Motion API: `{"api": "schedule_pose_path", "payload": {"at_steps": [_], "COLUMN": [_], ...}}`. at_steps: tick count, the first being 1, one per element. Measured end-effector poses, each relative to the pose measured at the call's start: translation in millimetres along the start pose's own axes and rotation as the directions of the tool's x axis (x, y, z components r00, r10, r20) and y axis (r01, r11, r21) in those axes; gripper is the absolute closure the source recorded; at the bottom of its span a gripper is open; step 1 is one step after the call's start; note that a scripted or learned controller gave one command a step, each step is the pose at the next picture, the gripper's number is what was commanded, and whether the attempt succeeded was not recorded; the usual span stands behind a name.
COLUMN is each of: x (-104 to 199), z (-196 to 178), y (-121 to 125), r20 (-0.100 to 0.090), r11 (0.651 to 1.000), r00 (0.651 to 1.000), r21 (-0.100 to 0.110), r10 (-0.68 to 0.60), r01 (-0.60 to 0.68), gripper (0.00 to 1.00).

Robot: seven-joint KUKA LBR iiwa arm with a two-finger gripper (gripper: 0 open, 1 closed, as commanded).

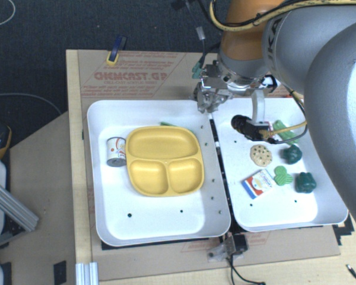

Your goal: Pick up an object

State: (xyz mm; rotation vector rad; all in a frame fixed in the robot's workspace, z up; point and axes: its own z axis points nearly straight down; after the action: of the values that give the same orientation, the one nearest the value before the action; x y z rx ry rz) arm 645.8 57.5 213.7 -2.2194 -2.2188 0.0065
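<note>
Gripper (210,101) at far rim between bins; can't tell its state; nothing seen held; cookie (261,154), card (258,183), green toys (293,154) lie in right bin (320,209); pick not yet done.

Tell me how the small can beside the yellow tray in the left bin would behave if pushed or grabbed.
The can seems to lie on its side, so a nudge would probably roll it across the left bin. It looks small and likely light. Its rounded wall may slip unless gripped squarely, and the yellow tray close by would likely crowd one side.
</note>
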Motion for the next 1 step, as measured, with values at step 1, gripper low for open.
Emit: {"api": "schedule_pose_path", "payload": {"at_steps": [1], "x": [6.0], "z": [-19.3], "y": [-1.4], "r20": [-0.001], "r11": [1.000], "r00": [1.000], "r21": [-0.009], "r10": [-0.002], "r01": [0.002], "gripper": [1.00]}}
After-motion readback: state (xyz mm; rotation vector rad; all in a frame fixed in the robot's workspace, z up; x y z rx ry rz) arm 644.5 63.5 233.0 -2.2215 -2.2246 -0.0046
